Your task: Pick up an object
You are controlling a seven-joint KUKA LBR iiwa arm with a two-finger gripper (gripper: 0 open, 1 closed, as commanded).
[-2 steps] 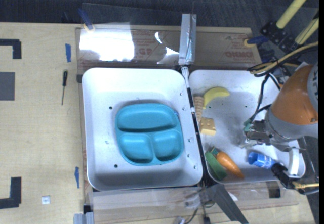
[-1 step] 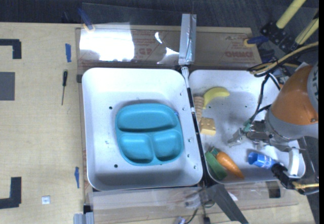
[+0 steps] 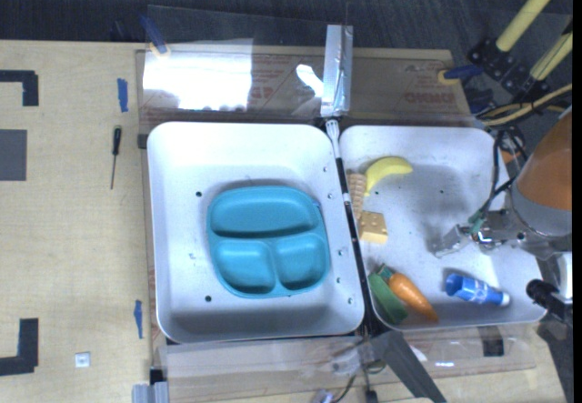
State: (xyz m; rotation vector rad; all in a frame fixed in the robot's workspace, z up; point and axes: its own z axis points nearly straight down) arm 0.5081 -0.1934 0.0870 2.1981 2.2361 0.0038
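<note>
The gripper is hovering in the right bin, fingers apparently spread, pinching nothing. The blue tube is lying just nearward, long axis running left-right.

Blue divided tray: smooth, glossy plastic. White bins: matt plastic. Bench: pale wood-grain board. Banana, carrot: smooth plastic look.

Single fixed overhead camera, slanted downward, both white bins in frame
</note>
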